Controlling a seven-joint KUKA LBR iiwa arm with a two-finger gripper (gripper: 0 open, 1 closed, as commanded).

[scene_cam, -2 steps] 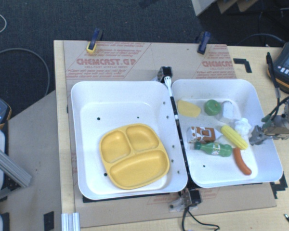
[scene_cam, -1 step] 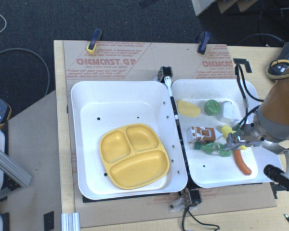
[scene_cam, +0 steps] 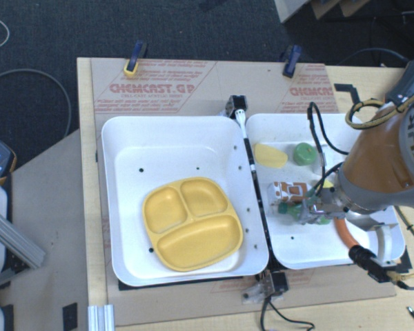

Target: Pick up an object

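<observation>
Dark carpet surrounds the tabletop, which carries two white bins side by side. In the left bin we see a yellow divided plate. The arm enters from three o'clock and bends down into the right bin, its tool low near the bin's middle. Whether the tool is open or closed we cannot tell. Touching it at nine o'clock lies a small brown-and-white carton. Toward twelve o'clock lie a yellow lemon and a green ball. An orange piece shows at four o'clock.
</observation>
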